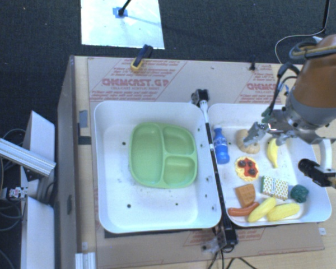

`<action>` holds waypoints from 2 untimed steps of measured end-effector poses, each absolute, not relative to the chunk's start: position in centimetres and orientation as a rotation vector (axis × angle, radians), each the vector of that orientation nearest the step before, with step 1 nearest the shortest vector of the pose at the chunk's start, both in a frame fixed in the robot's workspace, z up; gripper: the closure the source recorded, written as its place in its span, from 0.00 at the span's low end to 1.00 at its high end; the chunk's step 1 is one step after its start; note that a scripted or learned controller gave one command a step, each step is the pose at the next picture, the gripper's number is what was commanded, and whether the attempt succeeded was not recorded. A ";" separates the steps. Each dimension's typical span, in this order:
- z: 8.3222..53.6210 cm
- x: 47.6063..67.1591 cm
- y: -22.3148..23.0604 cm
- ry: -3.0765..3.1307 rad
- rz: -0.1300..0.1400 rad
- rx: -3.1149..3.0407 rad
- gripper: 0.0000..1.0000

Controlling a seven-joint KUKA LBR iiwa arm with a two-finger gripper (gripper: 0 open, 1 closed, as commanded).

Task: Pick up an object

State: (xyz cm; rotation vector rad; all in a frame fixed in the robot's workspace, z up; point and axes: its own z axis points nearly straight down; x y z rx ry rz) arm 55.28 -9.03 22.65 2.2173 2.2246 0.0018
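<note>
Nearest the camera, along the front edge of the right bin (319, 214), two yellow lemon-like pieces (273, 210) are lying beside an orange sausage (239, 210), with a brown toast piece (246, 194) just behind them. A checkered cracker (275, 188) and a dark green broccoli-like piece (299, 193) are sitting to their right. Farther back, a small pizza (247, 168) is resting near a banana (273, 152), and a blue bottle (220, 147) is lying against the divider. In the left bin (109, 167), a green divided plate (163, 154) is lying flat. Farthest back, the gripper (260, 132) is hanging over a tan bread roll (248, 141); whether its fingers are open or closed cannot be told. The table (157, 77) is stretching beyond.
</note>
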 end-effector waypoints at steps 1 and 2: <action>12.6 54.0 -11.5 2.223 -0.002 2.222 0.00; 8.7 54.7 -12.7 2.222 0.005 2.218 0.00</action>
